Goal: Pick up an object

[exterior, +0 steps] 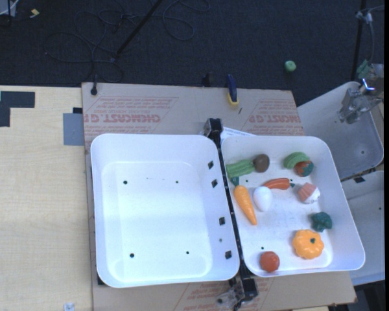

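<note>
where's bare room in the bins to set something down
The left bin offers its whole floor. In the right bin, one patch lies between the carrot, tomato and orange pumpkin. The top half is crowded around the white egg.

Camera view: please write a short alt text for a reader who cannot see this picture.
Two shallow white bins sit side by side on a cardboard-covered bench; the right bin holds toy foods, among them an orange carrot, a white egg, a small orange pumpkin and a red tomato. The left bin shows bare white floor.
</note>
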`<state>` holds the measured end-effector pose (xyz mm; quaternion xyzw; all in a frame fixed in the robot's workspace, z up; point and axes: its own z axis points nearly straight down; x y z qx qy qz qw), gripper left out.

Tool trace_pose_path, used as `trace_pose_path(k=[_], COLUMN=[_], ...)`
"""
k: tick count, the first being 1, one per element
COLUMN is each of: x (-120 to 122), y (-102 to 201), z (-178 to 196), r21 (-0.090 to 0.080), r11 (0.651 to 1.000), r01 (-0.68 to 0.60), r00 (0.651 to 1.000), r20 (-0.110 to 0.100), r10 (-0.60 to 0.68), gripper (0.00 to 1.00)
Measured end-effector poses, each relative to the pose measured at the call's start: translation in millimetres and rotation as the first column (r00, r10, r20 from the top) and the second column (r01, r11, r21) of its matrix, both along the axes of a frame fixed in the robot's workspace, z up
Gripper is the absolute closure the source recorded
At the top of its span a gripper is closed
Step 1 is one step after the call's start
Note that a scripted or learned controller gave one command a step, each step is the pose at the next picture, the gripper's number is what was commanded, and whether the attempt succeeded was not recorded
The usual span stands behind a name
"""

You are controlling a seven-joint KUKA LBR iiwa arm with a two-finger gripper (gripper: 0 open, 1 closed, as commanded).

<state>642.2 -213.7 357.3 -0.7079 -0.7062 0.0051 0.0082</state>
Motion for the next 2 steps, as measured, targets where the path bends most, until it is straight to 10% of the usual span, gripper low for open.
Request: trace_pose_path(k=[1,2], x=[1.2,-1.1], y=[19.4,2.0], z=[191.8,-122.2], r21=[-0.01,0.001], r11=[1.0,1.0], r01=[-0.004,-0.002], r00=[0.999,1.0], r20=[0.035,0.0], r10=[0.005,0.002], gripper=[1.0,1.0])
